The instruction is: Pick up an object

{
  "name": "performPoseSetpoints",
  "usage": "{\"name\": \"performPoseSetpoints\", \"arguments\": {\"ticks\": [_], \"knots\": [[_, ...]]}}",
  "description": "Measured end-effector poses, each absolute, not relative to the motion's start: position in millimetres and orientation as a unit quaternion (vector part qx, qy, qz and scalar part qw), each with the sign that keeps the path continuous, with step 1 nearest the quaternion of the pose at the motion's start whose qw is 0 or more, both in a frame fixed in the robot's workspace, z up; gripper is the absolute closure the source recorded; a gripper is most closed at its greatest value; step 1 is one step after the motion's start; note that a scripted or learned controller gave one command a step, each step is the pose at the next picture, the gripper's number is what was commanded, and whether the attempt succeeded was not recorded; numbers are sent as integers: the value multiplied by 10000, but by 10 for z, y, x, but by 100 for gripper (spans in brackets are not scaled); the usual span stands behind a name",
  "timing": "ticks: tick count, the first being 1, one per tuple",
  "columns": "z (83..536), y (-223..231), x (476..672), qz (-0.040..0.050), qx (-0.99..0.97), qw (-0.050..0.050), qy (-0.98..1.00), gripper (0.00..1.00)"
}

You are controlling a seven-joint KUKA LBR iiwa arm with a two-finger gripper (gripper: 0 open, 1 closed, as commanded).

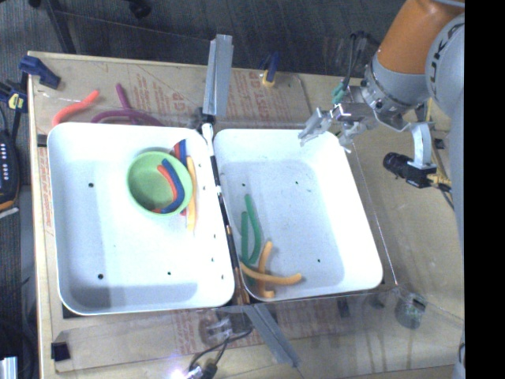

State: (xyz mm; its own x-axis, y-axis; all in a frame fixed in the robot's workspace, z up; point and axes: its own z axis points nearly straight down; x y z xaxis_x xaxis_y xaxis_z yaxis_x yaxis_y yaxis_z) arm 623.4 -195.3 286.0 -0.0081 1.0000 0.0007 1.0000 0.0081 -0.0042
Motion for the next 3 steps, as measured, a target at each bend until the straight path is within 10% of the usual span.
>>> {"name": "performPoseSetpoints", "arguments": {"ticks": [2,3], "knots": [[964,-1149,5750,-13,-7346,-40,-6785,0],[1046,-1140,5743,10,-7319,-26,-6814,100]]}}
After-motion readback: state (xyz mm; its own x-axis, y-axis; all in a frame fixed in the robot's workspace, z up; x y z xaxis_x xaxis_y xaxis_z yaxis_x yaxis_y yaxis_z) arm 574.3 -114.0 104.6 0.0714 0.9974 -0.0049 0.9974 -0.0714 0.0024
